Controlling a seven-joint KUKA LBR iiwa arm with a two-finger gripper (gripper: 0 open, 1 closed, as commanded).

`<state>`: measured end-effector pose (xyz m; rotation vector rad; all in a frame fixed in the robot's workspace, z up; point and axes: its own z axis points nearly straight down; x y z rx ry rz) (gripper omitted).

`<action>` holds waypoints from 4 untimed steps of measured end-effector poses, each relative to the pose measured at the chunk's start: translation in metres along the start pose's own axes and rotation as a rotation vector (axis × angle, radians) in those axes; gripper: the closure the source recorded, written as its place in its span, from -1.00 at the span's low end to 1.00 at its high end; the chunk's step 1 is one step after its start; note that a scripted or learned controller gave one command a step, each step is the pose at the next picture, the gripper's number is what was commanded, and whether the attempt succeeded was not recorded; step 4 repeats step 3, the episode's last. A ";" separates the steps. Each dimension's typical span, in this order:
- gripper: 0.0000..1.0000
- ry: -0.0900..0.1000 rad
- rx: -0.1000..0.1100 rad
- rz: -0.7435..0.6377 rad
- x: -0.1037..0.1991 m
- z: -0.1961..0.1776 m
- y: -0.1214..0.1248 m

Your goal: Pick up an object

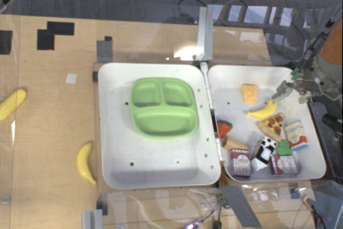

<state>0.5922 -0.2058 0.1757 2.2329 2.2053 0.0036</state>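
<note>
The wooden tabletop (pixel 48 115) carries two shallow white bins side by side. The left bin (pixel 115 169) holds a green divided plate (pixel 163 106) lying flat near its middle. The right bin (pixel 316 166) holds a scatter of toy food: a yellow banana (pixel 263 111) near its centre, a cheese block (pixel 249 93) just above it, a pizza slice (pixel 273 126) just below, and lower down a strawberry (pixel 223 129), an ice-cream cone (pixel 235 143), small cartons (pixel 240 162) and a black-and-white figure (pixel 262 150). The arm reaches in over the right bin's upper right edge, and its jaws (pixel 286 89) hang above the bin, just up and right of the banana; whether they are open or closed cannot be told, and nothing shows between them. Two more bananas, one (pixel 86 162) just beside the left bin and one (pixel 12 103) at the far left edge, lie on the tabletop.
</note>
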 end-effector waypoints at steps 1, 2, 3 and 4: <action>-1.00 -0.001 -0.006 0.197 0.016 0.088 0.024; 1.00 0.001 -0.012 0.189 0.018 0.076 0.027; 1.00 0.001 -0.002 0.063 0.081 -0.017 0.051; 1.00 0.001 -0.002 0.063 0.081 -0.017 0.051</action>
